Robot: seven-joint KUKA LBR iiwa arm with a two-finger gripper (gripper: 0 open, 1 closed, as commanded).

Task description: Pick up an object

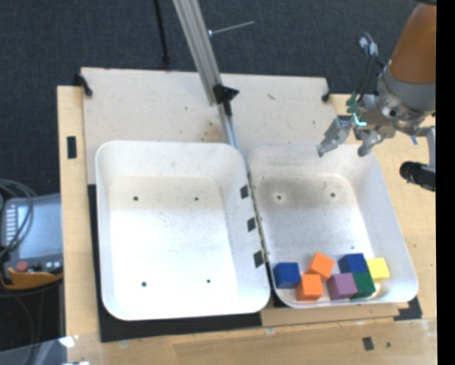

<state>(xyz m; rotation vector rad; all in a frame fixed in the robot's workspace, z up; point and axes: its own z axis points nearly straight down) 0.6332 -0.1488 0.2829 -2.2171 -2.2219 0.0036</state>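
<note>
- The hand (347,144) hangs over the far rim of the right bin (380,177), its two fingers spread apart with nothing between them. That suits a hand not yet committed to a grasp.
- The task's things are small blocks bunched in the near corner of the right bin, well apart from the hand: a blue one (287,274), two orange (322,265) (310,286), a purple (341,285), a green (364,284), a darker blue (354,263) and a yellow (377,268).
- They lie touching or just beside one another, pressed toward the near wall. Judging from that, spread fingers will find little room between them; the blue block at the cluster's edge looks the freest.
- The left bin (106,204) sits flush beside the right on the surface (151,97), likely so a picked block can be carried across.
- A slanted metal pole (201,40) rises behind the bins, away from the arm's reach.
- Next comes a move toward the near corner, then a descent.
</note>
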